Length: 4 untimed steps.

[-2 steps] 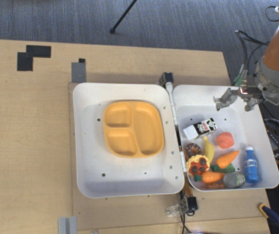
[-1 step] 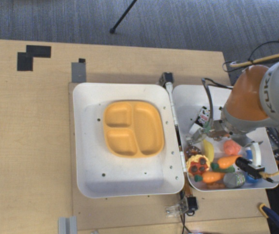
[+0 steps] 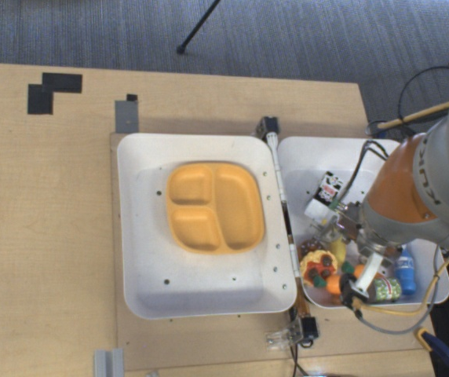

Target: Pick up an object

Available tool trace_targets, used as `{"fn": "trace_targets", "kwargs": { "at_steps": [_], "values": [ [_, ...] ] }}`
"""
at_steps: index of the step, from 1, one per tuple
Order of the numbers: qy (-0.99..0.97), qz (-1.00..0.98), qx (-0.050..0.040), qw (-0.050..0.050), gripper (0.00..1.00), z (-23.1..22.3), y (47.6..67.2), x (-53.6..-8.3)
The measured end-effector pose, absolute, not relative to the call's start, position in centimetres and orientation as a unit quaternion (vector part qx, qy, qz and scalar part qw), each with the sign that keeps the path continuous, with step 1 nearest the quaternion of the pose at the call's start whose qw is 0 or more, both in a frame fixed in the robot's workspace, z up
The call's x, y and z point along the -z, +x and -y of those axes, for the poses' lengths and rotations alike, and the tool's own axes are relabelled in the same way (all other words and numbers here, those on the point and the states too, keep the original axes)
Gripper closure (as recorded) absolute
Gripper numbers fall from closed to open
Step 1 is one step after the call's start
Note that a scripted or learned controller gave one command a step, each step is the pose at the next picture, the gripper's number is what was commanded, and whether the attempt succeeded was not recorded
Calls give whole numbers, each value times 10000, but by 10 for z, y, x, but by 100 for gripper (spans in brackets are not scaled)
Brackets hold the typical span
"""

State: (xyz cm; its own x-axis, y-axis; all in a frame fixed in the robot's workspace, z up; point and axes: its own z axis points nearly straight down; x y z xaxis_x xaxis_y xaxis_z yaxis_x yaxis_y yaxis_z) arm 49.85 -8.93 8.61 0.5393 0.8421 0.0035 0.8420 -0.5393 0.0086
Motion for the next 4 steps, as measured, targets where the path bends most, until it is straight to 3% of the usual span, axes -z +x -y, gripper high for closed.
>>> {"fn": "trace_targets", "kwargs": {
  "at_steps": [1, 2, 3, 4],
  "values": [
    [8417, -5399, -14, 12, 0, 93, 500, -86],
    [8416, -5401, -22, 29, 100, 93, 501, -96],
    [8589, -5121, -24, 4, 100, 34, 520, -212],
    [8428, -5382, 19, -5, 100, 140, 552, -100]
  ]
}}
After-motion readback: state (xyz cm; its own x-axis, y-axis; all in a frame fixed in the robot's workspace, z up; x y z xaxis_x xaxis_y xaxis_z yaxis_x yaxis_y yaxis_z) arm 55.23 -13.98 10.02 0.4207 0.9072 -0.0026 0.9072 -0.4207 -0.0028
